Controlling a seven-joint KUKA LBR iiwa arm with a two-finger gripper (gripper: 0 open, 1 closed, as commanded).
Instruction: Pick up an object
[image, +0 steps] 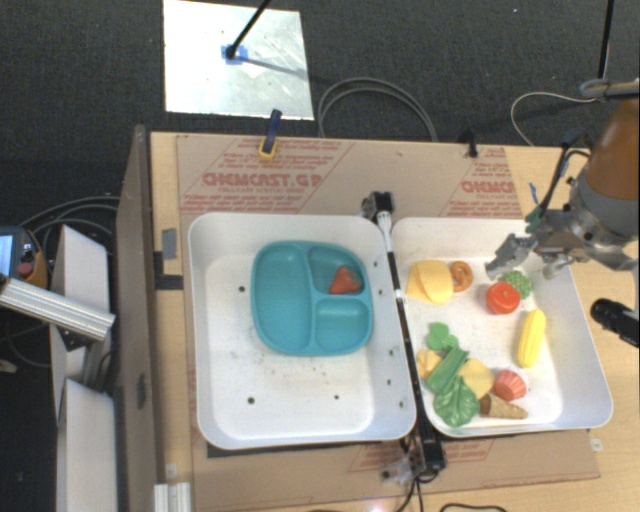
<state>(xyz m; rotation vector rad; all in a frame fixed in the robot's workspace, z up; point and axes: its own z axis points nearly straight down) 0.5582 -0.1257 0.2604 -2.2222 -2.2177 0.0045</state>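
My gripper hangs over the back of the right bin, open, its two fingers spread apart. Just below and between the fingers lies a small green toy vegetable, with a red tomato touching its near left side. I see nothing held between the fingers. Also in the right bin are a yellow piece, an orange ring-shaped piece, a yellow corn cob, green leafy pieces and a red strawberry.
The left bin holds a teal divided plate with a small red piece in its back right compartment. A metal clamp sits on the ridge between the bins. Cables lie behind the bench.
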